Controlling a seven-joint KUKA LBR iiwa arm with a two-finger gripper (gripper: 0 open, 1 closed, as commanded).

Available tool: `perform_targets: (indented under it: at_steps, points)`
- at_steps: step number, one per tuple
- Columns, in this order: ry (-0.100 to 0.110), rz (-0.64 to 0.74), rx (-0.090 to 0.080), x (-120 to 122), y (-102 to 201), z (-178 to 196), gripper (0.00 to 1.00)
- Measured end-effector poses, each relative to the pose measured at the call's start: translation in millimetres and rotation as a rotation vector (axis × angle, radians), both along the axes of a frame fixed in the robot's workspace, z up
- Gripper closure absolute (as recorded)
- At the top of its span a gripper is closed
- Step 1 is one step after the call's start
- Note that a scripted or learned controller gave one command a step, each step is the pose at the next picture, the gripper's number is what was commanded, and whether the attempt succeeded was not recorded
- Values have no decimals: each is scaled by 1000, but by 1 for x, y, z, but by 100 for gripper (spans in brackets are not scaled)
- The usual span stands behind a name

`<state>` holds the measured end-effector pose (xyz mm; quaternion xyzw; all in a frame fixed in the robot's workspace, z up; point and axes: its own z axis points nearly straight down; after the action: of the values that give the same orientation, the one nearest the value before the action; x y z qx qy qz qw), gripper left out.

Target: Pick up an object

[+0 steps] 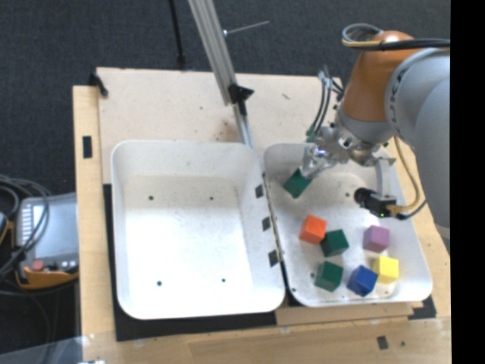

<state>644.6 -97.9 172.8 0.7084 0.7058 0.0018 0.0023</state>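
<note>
Gripper (312,160) sat low over the right bin (421,268), near its far left corner, with a green block (297,183) at its fingertips; the block appeared tilted and looked pinched between the fingers, though the view was too coarse to judge how firm that hold was. The remaining blocks lay toward the bin's near edge: an orange block (312,229) touching a dark green block (334,242), a second dark green block (329,275) beside a blue block (362,279), a yellow block (386,268) just beside the blue one, and a purple block (376,238) behind the yellow. The left bin (121,158) stood alongside. Judged from this, the step in hand was the lift. Doing it well called for a straight, slow rise clear of the bin wall, since a tilted block gripped near one edge could slip or twist out, and the divider between the bins was close by.
</note>
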Motion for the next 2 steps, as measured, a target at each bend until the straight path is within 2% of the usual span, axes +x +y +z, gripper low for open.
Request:
perform_targets:
  at_steps: [1, 2]
  points:
    - [-3, 6, -1, 7, -5, 64, 100]
    - [2, 7, 1, 7, -6, 80, 100]
